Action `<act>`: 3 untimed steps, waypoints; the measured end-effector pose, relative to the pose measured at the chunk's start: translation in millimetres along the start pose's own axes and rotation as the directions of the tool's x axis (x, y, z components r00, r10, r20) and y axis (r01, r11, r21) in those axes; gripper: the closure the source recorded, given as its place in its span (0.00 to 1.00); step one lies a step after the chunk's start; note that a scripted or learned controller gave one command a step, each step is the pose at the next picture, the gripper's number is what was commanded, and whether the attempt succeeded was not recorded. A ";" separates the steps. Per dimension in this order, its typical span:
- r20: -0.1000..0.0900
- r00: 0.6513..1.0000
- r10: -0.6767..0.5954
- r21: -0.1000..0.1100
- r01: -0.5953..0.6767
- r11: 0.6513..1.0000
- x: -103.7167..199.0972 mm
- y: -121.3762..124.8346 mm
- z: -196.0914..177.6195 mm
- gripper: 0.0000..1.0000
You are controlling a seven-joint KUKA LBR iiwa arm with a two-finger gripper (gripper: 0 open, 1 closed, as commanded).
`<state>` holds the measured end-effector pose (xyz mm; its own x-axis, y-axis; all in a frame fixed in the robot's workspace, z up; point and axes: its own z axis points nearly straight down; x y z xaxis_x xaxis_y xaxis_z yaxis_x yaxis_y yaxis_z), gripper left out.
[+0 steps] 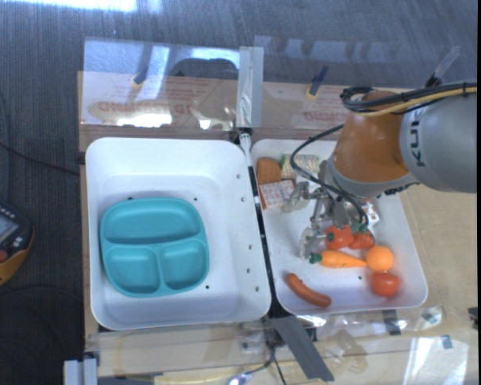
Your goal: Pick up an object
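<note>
Two white bins [224,155] sit on the bench, the left one holding a teal plate [153,244]. In the right bin are a reddish-brown sausage [308,289], an orange carrot [342,259], an orange ball [379,258] (bright as the arm's [401,147] band) and a red tomato [385,283].

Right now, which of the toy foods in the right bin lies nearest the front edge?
The sausage, reddish-brown and long, lying alone toward the bin's front left. The carrot, orange and tomato sit further right, nearer the tool.
</note>
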<state>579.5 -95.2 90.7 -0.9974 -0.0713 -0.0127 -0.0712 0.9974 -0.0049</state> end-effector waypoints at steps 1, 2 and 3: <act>-0.041 0.968 0.247 -0.011 -0.248 0.969 -80.7 -37.5 -0.3 0.00; -0.001 0.979 0.204 -0.001 -0.204 0.979 -29.0 -68.4 1.3 0.00; 0.001 0.940 0.341 -0.002 -0.341 0.940 42.2 -51.9 -0.3 0.00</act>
<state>541.1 -150.0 90.8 -0.9618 0.2733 -0.0144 0.2733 0.9619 0.0016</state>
